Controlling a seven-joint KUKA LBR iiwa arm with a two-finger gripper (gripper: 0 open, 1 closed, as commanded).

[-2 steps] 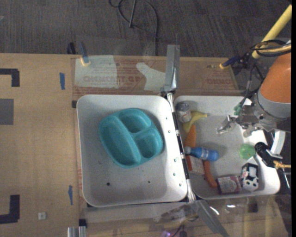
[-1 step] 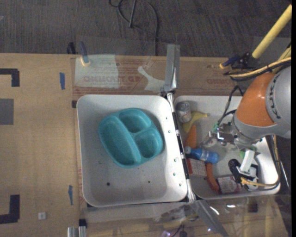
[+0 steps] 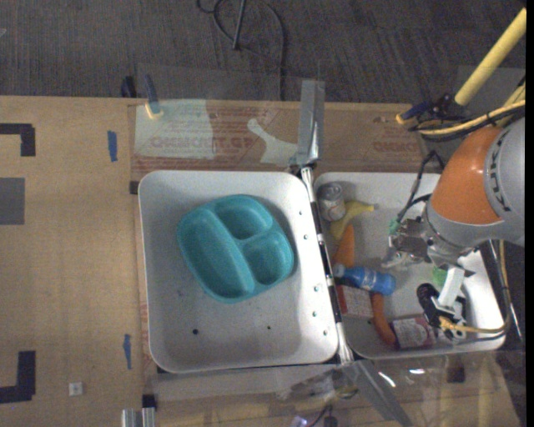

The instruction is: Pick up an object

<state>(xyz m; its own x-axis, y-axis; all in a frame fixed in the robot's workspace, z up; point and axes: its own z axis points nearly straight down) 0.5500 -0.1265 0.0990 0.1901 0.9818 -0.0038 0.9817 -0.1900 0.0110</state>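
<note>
Brown cardboard [image 3: 75, 250] covers the bench under two shallow white bins set side by side, their edges touching. Nearest the camera in the right-hand white bin [image 3: 492, 329] lies a small red-labelled packet [image 3: 409, 332]. Just to its left is a slim orange stick-shaped item [image 3: 382, 318], perhaps a toy carrot, though the view is too soft to be sure. Farther in, a blue plastic bottle [image 3: 367, 279] lies on its side. Beyond it come an orange carrot-shaped piece [image 3: 345, 246], a yellow toy banana [image 3: 357, 213] and a grey metal can [image 3: 332, 197] in the far left corner. These loose objects all rest on the bin floor. A grey arm with an orange band [image 3: 471, 196] reaches in from the right. Its gripper [image 3: 406, 250] hangs over the middle of this bin, just right of the bottle; whether it is open or closed cannot be told. The left-hand white bin [image 3: 167, 334] holds a teal plastic plate with three compartments [image 3: 236, 247], lying flat toward the far side. Blue tape strips [image 3: 112, 146] and black markings [image 3: 18, 140] dot the cardboard. Beyond the bench, dark grey carpet [image 3: 100, 42] carries black cables [image 3: 242, 25].
</note>
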